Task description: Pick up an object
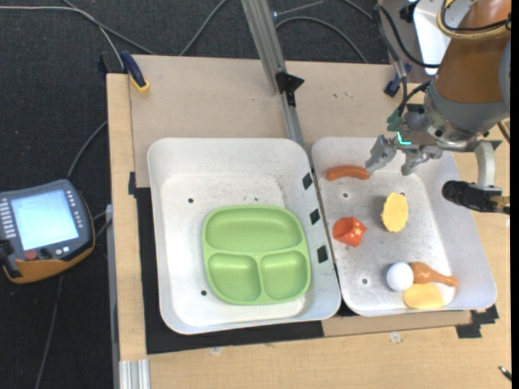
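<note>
Dark carpet all around, cables trailing over it, and a tan table (211,96) in the middle with two shallow white bins side by side. The left bin (174,217) has a green divided tray (255,254) sitting in it. The right bin (462,274) has all the loose stuff: a sausage (347,173) near the top, a yellow piece (395,211) in the middle, a red piece (350,231) just left of that, and down at the bottom a white ball (399,276) touching a drumstick (434,275) and another yellow bit (423,297). There's also a teach pendant (42,229) off on the floor to the left.

The pincer (399,157) hangs over the top of the right bin, spread open, nothing between its fingers and not touching anything that I can see. The sausage is just beside its left finger, the yellow piece a little below it.

What I'd worry about: it sits between two targets rather than squarely over one. Drop straight down and it could easily close on bare bin floor, or a finger lands on the sausage end and just rolls it off toward the bin wall. The sausage is thin and round, so a glancing pinch probably squirts it out. The cluster at the bottom looks worse, since everything's touching there.
</note>
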Robot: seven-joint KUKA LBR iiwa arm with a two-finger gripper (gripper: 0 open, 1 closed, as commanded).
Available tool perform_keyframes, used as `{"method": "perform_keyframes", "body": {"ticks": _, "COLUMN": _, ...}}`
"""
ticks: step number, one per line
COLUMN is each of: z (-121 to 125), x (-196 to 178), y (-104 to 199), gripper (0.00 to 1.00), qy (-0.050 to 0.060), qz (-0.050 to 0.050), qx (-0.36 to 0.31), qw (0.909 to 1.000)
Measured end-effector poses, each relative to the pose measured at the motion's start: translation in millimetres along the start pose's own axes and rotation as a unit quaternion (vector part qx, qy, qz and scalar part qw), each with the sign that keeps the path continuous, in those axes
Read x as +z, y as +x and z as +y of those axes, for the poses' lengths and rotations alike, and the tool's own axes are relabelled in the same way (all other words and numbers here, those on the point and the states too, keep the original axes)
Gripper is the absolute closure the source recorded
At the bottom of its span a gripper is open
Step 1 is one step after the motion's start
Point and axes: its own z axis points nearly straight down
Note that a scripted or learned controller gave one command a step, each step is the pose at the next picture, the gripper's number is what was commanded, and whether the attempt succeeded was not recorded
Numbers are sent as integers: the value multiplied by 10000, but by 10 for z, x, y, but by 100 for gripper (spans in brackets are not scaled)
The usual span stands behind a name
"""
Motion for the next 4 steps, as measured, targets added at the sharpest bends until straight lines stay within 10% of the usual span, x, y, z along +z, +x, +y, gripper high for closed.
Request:
{"method": "perform_keyframes", "body": {"ticks": 1, "z": 5, "x": -10, "y": 0, "gripper": 0, "qy": -11, "qz": -1, "qx": -2, "qw": 10000}}
{"method": "perform_keyframes", "body": {"ticks": 4, "z": 76, "x": 1577, "y": 10, "gripper": 0, "qy": -20, "qz": 0, "qx": 0, "qw": 10000}}
